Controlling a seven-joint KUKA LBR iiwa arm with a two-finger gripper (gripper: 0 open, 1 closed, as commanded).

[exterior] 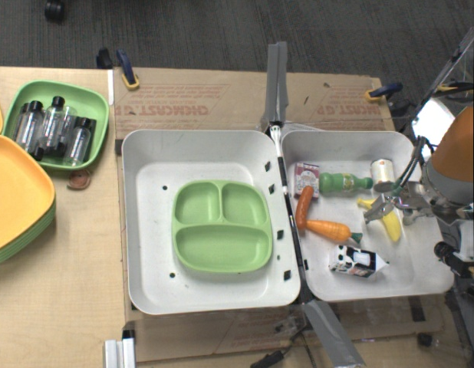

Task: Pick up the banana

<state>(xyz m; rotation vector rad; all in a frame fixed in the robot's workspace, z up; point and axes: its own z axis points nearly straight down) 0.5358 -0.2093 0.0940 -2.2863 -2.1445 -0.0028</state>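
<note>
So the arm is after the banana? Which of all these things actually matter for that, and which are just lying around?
Part of the job:
- banana, in the right bin
- gripper, right at the banana

Just lying about:
- two carrots
- green bottle
- small black-and-white carton
- pink packet
- green divided plate in the left bin
- green tray of bottles
- orange plates

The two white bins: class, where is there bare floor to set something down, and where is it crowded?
Left bin: a bare strip rings the green divided plate, widest along its left. Right bin: bare along the front-right, past the milk carton. Its middle is crowded: carrot, banana, green bottle, gripper.
</note>
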